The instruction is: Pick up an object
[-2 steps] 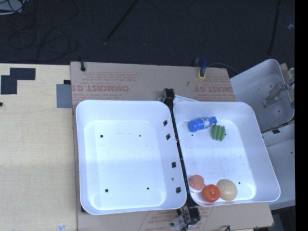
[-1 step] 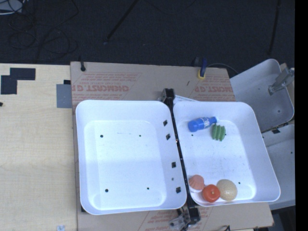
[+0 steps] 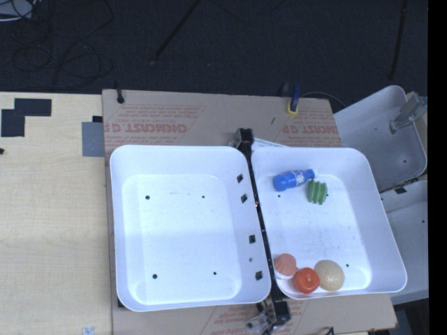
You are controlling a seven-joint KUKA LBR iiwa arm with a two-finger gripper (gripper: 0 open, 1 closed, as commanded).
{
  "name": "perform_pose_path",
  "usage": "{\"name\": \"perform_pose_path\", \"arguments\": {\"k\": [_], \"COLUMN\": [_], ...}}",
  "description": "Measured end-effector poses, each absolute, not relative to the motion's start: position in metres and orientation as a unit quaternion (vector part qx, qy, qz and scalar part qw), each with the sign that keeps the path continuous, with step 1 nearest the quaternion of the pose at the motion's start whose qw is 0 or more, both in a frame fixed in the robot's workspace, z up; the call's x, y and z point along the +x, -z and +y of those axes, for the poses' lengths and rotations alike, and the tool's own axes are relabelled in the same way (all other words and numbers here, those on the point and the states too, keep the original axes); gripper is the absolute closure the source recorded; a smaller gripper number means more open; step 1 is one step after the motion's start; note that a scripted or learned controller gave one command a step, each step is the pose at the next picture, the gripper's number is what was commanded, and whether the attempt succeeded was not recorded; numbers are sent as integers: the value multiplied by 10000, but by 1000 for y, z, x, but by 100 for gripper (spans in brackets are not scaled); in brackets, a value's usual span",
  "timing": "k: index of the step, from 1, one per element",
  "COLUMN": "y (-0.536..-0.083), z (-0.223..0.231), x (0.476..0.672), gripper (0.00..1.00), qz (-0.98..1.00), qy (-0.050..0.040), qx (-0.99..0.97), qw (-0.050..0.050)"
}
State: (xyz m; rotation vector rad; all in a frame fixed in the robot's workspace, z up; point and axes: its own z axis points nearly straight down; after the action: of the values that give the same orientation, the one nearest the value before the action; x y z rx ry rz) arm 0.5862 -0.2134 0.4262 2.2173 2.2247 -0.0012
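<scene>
Five objects are seen in the right bin (image 3: 328, 229): a blue bottle (image 3: 293, 179) and a green piece (image 3: 318, 192) near the upper edge, and a pink ball (image 3: 285, 264), a red ball (image 3: 306, 280) and a beige ball (image 3: 329, 275) crowded against the lower rim, with bare floor between.

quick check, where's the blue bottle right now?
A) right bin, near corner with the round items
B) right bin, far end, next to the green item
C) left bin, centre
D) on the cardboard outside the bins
B: the blue bottle lies on its side at the far end of the right bin, just left of the green ridged object.
</scene>
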Motion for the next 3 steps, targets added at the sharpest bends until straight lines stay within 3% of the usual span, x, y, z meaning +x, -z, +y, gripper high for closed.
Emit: {"name": "perform_pose_path", "arguments": {"k": [3], "y": [-447], "z": [-213], "x": [607], "gripper": [0], "qz": [7094], "qy": [2], "qx": [7048], "qw": [5]}}
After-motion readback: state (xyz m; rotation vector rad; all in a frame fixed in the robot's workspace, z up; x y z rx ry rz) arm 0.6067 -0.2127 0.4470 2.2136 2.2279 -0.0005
